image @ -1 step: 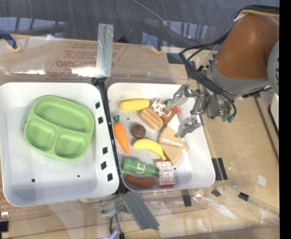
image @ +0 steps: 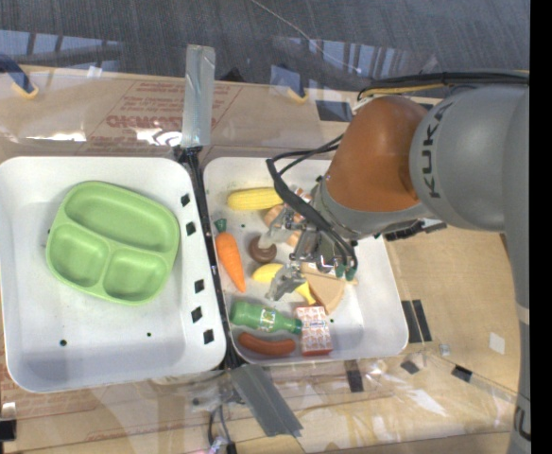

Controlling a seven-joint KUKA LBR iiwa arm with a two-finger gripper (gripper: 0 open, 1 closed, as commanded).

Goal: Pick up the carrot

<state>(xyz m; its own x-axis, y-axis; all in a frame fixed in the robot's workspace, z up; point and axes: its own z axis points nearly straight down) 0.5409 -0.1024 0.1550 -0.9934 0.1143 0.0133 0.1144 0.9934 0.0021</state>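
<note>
Camera view puts your target, the carrot, in the right bin, lying against that bin's left wall with its green top toward the far side and its tip pointing near. Your hand hangs to the right of it, over the crowded middle of the bin, above a yellow piece and beside a brown round piece; whether it is released or clenched cannot be told from this angle. Nothing of the carrot lies between its tips, so treat the pick as not yet made. Shift left until you are over the carrot's thick middle, turn the wrist so the closing line crosses its long axis, and come down straight. Mind the bin wall on the left and the green bottle just near of the tip.
</note>
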